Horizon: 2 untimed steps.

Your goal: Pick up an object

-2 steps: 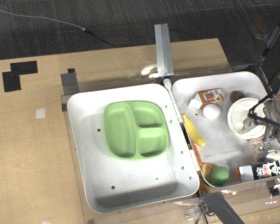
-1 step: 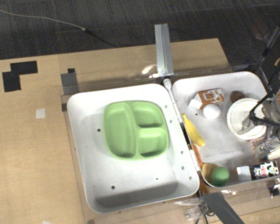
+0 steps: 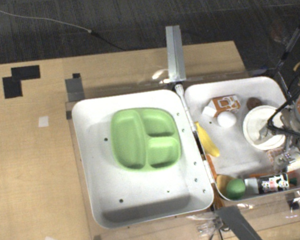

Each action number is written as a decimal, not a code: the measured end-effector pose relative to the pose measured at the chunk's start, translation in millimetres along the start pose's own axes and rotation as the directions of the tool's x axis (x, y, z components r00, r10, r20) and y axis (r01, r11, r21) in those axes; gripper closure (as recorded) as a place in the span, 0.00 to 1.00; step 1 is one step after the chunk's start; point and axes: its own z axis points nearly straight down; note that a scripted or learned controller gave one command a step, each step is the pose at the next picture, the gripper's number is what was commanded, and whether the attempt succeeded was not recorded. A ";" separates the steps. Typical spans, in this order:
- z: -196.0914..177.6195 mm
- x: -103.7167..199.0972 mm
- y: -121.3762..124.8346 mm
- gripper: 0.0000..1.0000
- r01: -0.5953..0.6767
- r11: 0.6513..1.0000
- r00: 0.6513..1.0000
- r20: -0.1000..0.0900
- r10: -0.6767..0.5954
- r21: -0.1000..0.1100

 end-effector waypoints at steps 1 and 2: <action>-0.2 -0.7 1.6 0.00 0.096 0.995 0.995 0.000 -0.096 -0.002; -0.3 -2.2 2.2 0.00 0.144 0.990 0.990 -0.001 -0.144 -0.004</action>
